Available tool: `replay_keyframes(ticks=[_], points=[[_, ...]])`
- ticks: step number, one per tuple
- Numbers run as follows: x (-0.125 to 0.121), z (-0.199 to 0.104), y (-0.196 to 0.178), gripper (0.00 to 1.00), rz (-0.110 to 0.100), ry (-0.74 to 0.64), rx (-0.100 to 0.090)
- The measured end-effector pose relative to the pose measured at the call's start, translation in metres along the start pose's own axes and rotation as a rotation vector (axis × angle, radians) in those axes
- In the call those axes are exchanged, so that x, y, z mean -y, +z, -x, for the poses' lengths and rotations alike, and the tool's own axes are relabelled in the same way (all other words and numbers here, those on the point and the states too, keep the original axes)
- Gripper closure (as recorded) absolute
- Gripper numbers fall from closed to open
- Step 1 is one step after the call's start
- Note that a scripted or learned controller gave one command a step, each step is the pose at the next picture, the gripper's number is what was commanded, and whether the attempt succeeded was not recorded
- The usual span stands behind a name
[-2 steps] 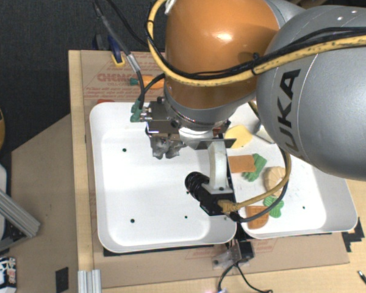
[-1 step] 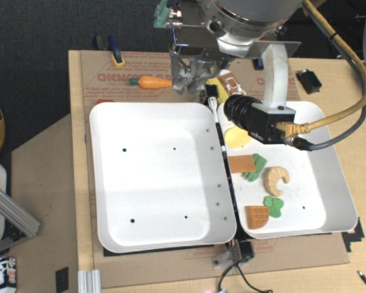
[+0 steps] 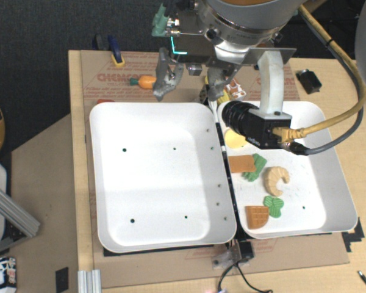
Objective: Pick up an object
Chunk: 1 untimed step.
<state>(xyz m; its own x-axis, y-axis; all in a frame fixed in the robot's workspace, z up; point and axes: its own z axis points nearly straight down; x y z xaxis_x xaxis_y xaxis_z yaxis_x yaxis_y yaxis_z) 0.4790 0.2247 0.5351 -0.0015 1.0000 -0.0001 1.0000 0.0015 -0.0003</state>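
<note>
The gripper (image 3: 186, 84) hangs just past the far rim of the left bin (image 3: 110, 163), its fingers spread with nothing between them. The toy foods, among them a croissant (image 3: 276, 179), lie in the right bin (image 3: 317, 188).

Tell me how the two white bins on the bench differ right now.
The left bin shows a bare white floor with a few small dark dots, while the right bin holds small toy foods: a croissant, orange waffle pieces and green bits. The left bin lies in full sight; the right bin's far end is partly covered by the arm's black attachment. Both are shallow, white and set side by side.
</note>
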Motion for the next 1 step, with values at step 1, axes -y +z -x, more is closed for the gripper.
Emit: replay_keyframes(ticks=[1], points=[[-0.0002, -0.0009, -0.011, 1.0, 0.004, -0.002, -0.002]])
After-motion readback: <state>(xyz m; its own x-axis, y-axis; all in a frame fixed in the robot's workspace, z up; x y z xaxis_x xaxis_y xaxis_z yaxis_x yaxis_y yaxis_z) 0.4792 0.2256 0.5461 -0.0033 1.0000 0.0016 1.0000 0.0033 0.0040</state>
